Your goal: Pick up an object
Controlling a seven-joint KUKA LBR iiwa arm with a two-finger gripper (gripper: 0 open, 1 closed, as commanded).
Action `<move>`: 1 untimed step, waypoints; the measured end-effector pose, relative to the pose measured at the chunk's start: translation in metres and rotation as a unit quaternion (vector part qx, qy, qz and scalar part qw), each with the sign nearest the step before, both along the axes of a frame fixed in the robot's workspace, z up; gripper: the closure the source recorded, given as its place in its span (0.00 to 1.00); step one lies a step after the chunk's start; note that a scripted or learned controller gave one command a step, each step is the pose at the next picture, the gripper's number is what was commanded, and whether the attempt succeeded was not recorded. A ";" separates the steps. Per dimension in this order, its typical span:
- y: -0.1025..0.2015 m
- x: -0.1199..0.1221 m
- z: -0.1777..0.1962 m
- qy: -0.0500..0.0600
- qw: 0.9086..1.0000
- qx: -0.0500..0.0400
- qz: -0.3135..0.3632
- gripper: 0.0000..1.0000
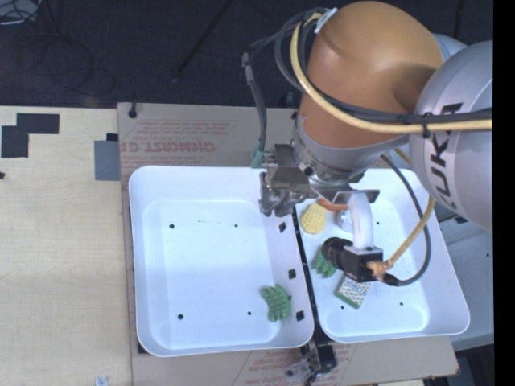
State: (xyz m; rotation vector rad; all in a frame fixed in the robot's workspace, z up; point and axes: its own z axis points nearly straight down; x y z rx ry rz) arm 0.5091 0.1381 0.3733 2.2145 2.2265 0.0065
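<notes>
My gripper hangs over the inner edge of the left bin, close to the wall between the two bins. Nothing can be seen held in it. A green knobbly object lies in the left bin's near right corner, well below the gripper. In the right bin a yellow ridged object lies just right of the gripper. A green object, partly hidden, rests beside the divider. A small green and white packet lies nearer the front.
The arm's big orange and grey body covers the back of the right bin. A bit of orange shows beside the yellow object. Cardboard lies under the bins, with a wooden bench top to the left.
</notes>
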 end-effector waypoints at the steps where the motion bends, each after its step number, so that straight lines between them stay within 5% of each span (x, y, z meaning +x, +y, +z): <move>1: 0.018 0.024 0.034 0.001 1.000 -0.001 -0.002 1.00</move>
